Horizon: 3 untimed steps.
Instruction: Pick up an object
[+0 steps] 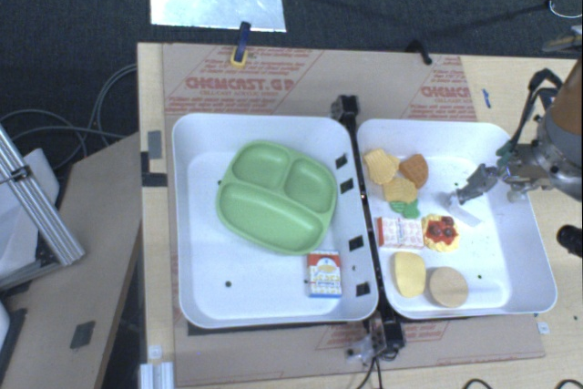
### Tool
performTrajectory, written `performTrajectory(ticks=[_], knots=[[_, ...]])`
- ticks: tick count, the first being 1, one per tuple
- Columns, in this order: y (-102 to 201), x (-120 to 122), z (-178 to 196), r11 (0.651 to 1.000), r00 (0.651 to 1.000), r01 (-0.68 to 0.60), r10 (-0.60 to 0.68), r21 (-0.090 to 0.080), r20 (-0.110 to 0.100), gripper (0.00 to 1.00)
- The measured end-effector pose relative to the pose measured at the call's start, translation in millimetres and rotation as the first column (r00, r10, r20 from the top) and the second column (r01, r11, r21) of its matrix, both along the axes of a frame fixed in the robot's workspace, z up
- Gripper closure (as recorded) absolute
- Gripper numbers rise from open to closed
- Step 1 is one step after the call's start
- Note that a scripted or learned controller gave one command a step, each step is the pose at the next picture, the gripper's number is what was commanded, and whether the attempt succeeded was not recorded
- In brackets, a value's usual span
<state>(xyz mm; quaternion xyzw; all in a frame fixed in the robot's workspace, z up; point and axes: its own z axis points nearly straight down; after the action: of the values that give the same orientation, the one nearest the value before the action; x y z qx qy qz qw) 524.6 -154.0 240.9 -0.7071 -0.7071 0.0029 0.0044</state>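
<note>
**Camera view: hand low over the right bin, nothing in it**

The arm (560, 137) comes in from 3 o'clock and the hand (474, 187) hangs over the right bin (524, 287), near its 2 o'clock part. Whether the hand is open or closed I cannot tell; its tip is too small and dark to read. Nothing shows between its tips.

Candidate things lie toward 9 and 7 o'clock from the hand. Nearest is the red piece (441, 232), touching a white-and-red packet (399, 232). Just above them a small green bit (406, 207).

Risks, as I judge them: the pieces are crowded, so a descent on the red piece may catch the packet too, or push both aside. The flat ones, the yellow slice (410, 273) and the tan disc (448, 287), offer little edge to a pinch and may slip out. The hand stands beside the pile rather than above it, so a straight drop would likely meet bare bin floor.

Count, right bin: three crinkled chips, two yellow (382, 165) (399, 189) and one orange (415, 168); one green bit; one packet; one red piece; one yellow slice; one tan disc. Left bin (196, 196): one green tray (278, 194), one small carton (323, 273). Two bins on the worktop (155, 223).
</note>
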Motion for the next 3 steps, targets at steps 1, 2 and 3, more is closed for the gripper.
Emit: performTrajectory(ticks=[1,2,3], knots=[[0.4,2.4,6.2,1.000,1.000,-0.003,0.003,-0.002,0.012,0.00],[1.1,2.8,-35.4,1.000,1.000,-0.001,0.001,-0.001,0.008,0.00],[1.9,9.1,-79.2,1.000,1.000,-0.001,0.001,-0.001,0.008,0.00]])
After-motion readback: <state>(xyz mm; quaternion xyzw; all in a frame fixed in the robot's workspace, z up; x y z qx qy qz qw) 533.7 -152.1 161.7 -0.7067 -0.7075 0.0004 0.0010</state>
